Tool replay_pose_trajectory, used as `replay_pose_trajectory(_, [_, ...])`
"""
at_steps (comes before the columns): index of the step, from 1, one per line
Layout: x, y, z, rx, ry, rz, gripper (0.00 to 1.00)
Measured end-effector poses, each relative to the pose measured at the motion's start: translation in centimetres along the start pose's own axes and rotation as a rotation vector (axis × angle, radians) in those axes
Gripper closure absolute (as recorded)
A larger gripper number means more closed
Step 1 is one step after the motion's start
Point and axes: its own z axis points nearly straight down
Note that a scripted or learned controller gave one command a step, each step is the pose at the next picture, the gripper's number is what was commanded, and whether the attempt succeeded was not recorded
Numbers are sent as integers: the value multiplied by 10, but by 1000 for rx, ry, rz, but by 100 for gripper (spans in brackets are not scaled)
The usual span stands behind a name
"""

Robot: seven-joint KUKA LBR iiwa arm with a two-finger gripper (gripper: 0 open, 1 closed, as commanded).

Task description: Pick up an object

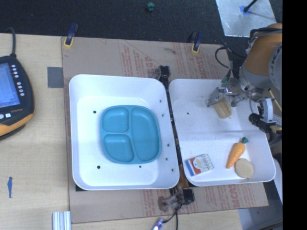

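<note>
Jaws (221, 101) straddle a tan block (223, 109) near the right bin's (192, 87) far edge.

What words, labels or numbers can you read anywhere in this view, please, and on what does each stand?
None can be read for certain.
Cardboard sheet: rows of red print along its edges, too blurred to read.
Small card in the right bin: red, white and blue print, too small to read.
Pendant at left: lit screen and buttons, text too small to read.
</note>
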Motion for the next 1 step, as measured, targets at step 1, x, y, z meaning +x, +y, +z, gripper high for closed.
replay_pose_trajectory(1, [-3, 1, 0, -3, -2, 1, 0])
